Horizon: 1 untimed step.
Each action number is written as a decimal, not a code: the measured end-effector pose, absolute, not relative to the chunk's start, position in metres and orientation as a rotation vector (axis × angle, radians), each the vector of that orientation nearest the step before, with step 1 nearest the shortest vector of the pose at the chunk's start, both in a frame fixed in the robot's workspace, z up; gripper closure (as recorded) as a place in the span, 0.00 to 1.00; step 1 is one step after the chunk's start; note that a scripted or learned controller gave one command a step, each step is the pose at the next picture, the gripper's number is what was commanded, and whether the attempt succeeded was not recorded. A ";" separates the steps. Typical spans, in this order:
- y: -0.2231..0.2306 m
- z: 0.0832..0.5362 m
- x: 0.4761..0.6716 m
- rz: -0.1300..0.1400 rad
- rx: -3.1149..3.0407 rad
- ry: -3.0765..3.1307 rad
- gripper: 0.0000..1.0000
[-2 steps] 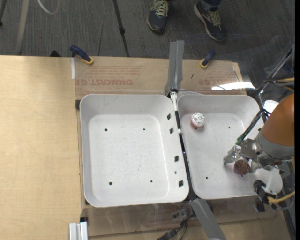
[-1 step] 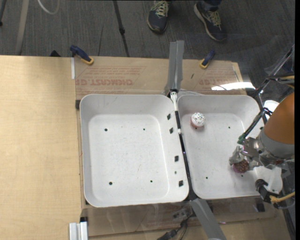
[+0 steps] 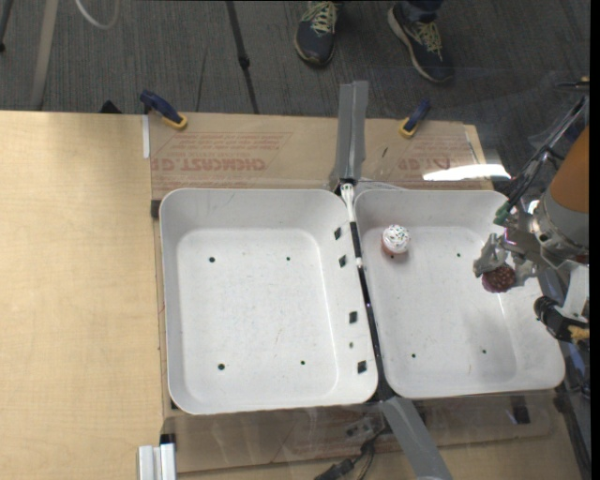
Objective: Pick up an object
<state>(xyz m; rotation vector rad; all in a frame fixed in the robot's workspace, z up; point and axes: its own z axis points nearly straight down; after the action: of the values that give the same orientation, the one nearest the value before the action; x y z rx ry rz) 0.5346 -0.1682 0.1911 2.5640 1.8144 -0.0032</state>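
Note:
A small dark red round object (image 3: 500, 279) sits between the fingertips of my gripper (image 3: 499, 269), near the right wall of the right bin (image 3: 441, 337). The gripper is shut on it, and the object looks lifted slightly off the bin floor. A small white ball with coloured speckles on a pinkish base (image 3: 396, 239) rests in the right bin's upper left part, well to the left of the gripper. The arm (image 3: 567, 202) comes in from the right edge, with its orange band above the wrist.
The left bin (image 3: 253, 309) lies beside the right one, joined along a middle seam with black clips (image 3: 356, 281). Two clamps (image 3: 164, 109) (image 3: 413, 116) hold the cardboard at the back. A person's shoes (image 3: 319, 28) stand beyond the bench.

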 end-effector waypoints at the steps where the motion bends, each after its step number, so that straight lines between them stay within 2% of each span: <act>1: -0.168 0.191 0.535 -0.003 2.564 1.815 0.00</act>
<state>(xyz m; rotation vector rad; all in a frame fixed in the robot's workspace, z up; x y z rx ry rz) 0.5346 -0.1681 0.1912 2.5638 1.8148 -0.0034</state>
